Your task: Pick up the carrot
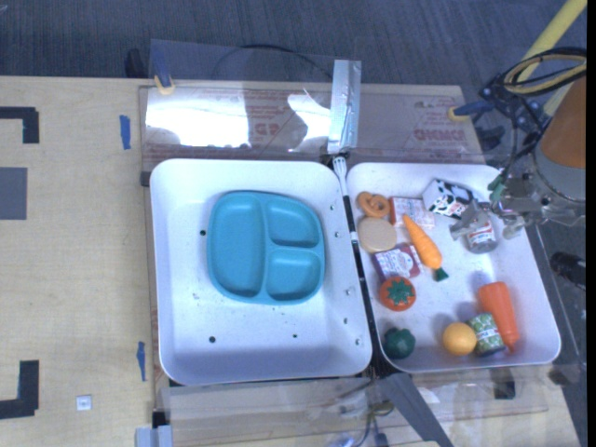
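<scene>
1. Wooden bench [65, 250], two white bins; the left bin [177, 343] has a blue divided plate [265, 247].
2. I see the carrot [424, 243] lying in the right bin [545, 338], by the pretzel [372, 203].
3. End effector [484, 231] hovers right of it; can't tell its opening.

One fixed camera looks down at a slant on both bins [168, 277] side by side.

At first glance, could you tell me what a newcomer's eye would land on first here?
The blue divided plate stands out, alone in the middle of the left bin. Next comes the clutter of toy food in the right bin, with the slim carrot lying slantwise near its centre. The claw hovers just right of the carrot.
</scene>
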You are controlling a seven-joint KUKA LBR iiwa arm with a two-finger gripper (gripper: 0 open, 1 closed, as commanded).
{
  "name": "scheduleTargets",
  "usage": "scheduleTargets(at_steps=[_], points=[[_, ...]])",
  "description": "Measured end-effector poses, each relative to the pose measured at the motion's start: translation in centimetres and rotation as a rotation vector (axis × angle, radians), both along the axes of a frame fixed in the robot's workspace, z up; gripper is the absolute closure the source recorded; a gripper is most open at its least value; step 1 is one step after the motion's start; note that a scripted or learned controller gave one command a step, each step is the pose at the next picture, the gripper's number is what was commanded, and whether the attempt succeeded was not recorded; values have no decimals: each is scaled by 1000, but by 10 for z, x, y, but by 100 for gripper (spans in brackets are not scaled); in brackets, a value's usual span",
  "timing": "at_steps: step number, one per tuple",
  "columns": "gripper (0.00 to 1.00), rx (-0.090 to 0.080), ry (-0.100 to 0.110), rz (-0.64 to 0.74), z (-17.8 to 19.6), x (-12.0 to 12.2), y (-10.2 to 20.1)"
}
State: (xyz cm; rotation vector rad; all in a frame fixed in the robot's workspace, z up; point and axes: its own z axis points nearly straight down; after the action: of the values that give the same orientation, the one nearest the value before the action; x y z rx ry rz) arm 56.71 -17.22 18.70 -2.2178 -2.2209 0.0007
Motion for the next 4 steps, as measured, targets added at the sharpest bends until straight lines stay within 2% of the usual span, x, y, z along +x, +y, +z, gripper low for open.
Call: scheduleTargets(at_steps=[1, 2, 3, 4], points=[[0, -4, -18, -125, -87, -8, 42], [100, -2, -24, -126, -76, -7, 43], [100, -3, -12, -146, 31, 53, 52], [0, -3, -3, -147, 26, 51, 52]])
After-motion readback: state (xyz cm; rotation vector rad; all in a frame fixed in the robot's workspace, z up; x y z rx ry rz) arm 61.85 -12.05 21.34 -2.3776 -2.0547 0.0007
